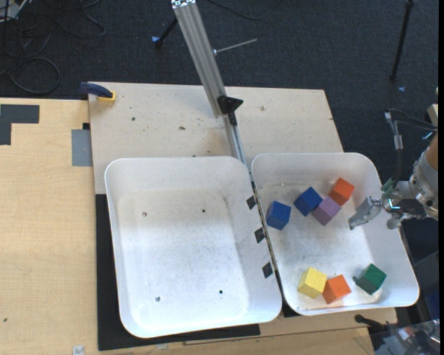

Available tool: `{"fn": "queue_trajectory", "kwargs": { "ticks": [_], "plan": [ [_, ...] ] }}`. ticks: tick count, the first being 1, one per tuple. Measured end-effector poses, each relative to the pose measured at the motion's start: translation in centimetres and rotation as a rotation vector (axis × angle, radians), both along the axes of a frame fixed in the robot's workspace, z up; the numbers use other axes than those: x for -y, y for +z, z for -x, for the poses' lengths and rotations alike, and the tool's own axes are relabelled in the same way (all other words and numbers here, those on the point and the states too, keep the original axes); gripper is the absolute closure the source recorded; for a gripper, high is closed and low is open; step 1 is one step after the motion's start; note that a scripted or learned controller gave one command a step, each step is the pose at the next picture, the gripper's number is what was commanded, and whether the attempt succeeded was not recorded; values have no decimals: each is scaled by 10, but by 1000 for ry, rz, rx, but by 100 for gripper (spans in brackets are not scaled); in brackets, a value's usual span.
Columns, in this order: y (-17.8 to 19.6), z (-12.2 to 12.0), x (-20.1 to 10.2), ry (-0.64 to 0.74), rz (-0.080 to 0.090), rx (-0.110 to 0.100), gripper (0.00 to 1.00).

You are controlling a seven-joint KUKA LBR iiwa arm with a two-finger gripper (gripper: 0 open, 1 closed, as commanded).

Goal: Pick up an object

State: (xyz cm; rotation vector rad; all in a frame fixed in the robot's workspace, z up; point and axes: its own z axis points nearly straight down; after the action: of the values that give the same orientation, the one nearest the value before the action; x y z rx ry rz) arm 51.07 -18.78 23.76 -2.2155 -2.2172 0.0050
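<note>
Above the right bin (397,220), just beside its far-right wall, your gripper (373,214) hovers with fingers spread and empty. You're approaching: the purple cube (327,210) sits nearest, so descend over it.

A pale wooden bench (281,120) bears two white bins (126,198) side by side, touching.

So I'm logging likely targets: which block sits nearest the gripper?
The purple block, beside the orange block at the far side of the right bin; the gripper is just right of it.
</note>
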Motion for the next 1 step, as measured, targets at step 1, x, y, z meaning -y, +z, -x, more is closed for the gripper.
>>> {"fn": "queue_trajectory", "kwargs": {
  "ticks": [1],
  "plan": [
    [2, -1, 1, -2, 1, 4, 0]
  ]
}}
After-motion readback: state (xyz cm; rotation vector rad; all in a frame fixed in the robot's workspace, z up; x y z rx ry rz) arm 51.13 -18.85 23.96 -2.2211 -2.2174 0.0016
